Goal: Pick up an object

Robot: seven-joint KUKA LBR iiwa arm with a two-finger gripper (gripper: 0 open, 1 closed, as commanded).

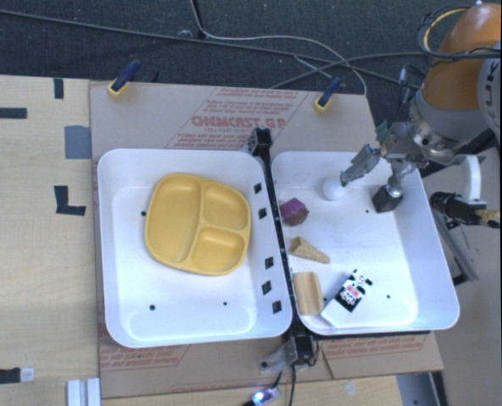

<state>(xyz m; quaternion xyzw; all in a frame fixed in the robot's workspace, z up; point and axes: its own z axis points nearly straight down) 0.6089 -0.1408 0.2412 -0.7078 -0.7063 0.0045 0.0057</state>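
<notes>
Figure 1. The bench seen from above, with 2 shallow white bins side by side. The left bin (192, 307) carries 1 yellow plate (198, 224) with 3 compartments, lying flat at its centre. The right bin (395, 256) holds 5 loose items, spread apart so that each can be approached singly:
- a white ball (331, 189) in the upper middle
- a purple piece (294, 211) near the divider
- a tan wedge (308, 250) below the purple piece
- a wooden block (308, 293) at the lower left corner
- a black-and-white piece (352, 292) just right of the block

The gripper (370, 185) enters from the upper right of the frame and hangs over the upper part of the right bin. We read its 2 fingers (358, 167) as spread wide, with nothing between them.

The ball sits just beside the left-hand fingertip and outside the gap, so we judge that no grasp has been made. It is the nearest candidate. A small shift toward the left of the frame would be needed to straddle it, and being round, it may roll away if a finger nudges it first.
</notes>
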